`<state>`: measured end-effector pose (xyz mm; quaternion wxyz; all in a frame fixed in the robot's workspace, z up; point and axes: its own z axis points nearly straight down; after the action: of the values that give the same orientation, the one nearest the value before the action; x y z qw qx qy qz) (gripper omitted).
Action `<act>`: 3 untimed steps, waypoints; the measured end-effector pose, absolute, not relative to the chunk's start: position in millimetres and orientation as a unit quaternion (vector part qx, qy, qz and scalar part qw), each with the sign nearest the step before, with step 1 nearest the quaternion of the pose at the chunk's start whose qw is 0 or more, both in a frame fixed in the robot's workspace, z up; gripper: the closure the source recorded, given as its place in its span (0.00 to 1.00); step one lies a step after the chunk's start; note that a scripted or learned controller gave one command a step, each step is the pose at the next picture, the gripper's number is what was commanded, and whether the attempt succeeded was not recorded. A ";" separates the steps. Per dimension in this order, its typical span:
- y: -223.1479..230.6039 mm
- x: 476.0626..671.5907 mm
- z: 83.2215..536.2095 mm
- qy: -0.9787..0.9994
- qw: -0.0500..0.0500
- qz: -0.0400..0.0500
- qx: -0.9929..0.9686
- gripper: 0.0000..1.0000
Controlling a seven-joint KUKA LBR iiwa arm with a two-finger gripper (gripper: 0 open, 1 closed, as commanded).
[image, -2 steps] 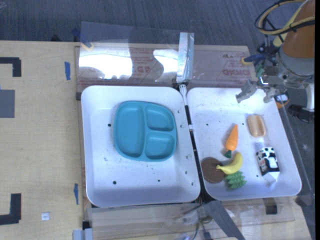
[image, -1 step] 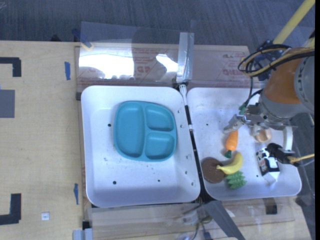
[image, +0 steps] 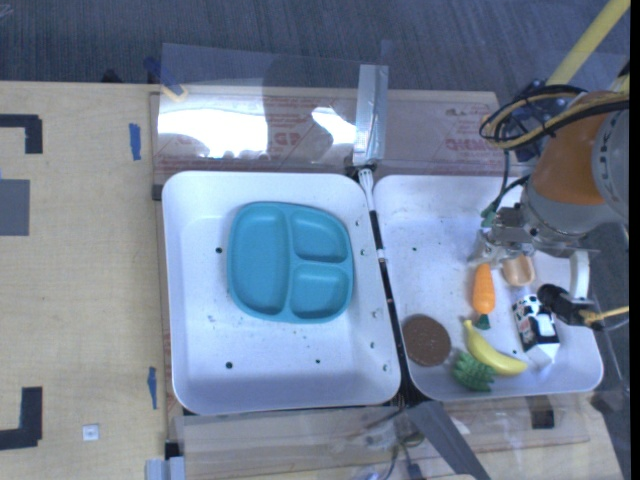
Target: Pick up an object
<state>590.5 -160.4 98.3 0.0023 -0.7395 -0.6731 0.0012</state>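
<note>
The left bin (image: 190, 268) is taken up in its middle by a blue tray (image: 290, 261), and bare floor is left along all its walls. In the right bin (image: 420, 218) the far half is open, while a banana (image: 492, 352), carrot (image: 484, 290), brown disc (image: 428, 339), broccoli (image: 472, 372) and cow toy (image: 536, 322) are crowded near the front wall. The gripper (image: 505, 240) is seen just above the carrot; whether it is released or clenched cannot be told.

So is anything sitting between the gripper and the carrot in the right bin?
Nothing visible. The gripper hangs just above the carrot; the banana and brown disc lie lower in the view, off that path.
</note>
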 end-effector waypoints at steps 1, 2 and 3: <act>-37.8 605.6 185.0 -0.684 0.000 -0.002 -0.729 1.00; -10.1 636.0 181.8 -0.718 0.001 0.001 -0.696 1.00; -10.3 636.1 182.2 -0.718 0.001 0.001 -0.696 0.00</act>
<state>636.1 -10.3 182.2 0.0007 -0.6960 -0.7181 0.0014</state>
